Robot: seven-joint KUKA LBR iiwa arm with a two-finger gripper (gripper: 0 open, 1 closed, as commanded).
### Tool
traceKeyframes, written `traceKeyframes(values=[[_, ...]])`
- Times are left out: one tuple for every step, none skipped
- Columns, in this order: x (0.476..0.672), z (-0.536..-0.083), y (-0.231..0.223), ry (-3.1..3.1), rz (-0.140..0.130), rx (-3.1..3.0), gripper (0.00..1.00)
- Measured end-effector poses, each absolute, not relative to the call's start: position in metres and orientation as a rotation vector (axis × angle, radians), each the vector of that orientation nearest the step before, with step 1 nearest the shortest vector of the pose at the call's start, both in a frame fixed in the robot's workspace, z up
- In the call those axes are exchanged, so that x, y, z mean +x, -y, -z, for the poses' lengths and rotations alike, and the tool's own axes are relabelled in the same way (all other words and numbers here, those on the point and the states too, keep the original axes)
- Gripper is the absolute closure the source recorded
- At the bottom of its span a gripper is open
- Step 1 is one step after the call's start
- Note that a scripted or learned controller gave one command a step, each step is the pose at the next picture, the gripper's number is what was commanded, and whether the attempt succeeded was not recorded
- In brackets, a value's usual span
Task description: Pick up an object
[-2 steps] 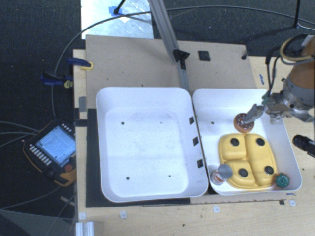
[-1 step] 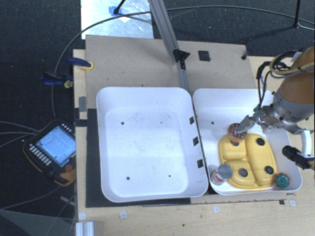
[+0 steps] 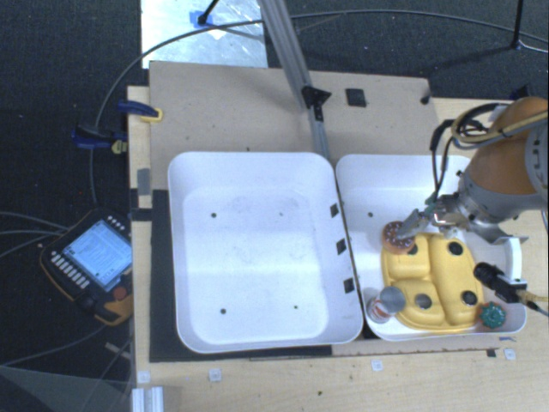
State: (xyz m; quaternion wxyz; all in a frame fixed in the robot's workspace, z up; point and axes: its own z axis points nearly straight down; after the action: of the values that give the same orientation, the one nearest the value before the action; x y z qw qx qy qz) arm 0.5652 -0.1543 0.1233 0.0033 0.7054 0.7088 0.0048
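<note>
The right bin (image 3: 377, 187) holds a big yellow plastic toy (image 3: 433, 281) with dark round holes, lying in its near half. A pink and brown ring (image 3: 397, 237) sits at the toy's far left corner. A grey round piece (image 3: 391, 299) rests against the toy's near left side. A small teal ball (image 3: 492, 317) lies at the bin's near right corner. My gripper (image 3: 420, 222) is low over the bin, just above the toy's far edge and right beside the ring. I see nothing held in it.
The left bin (image 3: 249, 247) stands beside the right one, with a shared rim (image 3: 341, 239) between them. A slanted metal pole (image 3: 292, 50) rises behind the bins. A teach pendant (image 3: 90, 260) lies off the bench to the left.
</note>
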Motion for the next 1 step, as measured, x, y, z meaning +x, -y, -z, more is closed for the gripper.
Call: traceKeyframes(values=[[0.5683, -0.1365, 0.1506, -2.228, -0.029, 2.209, 1.0]])
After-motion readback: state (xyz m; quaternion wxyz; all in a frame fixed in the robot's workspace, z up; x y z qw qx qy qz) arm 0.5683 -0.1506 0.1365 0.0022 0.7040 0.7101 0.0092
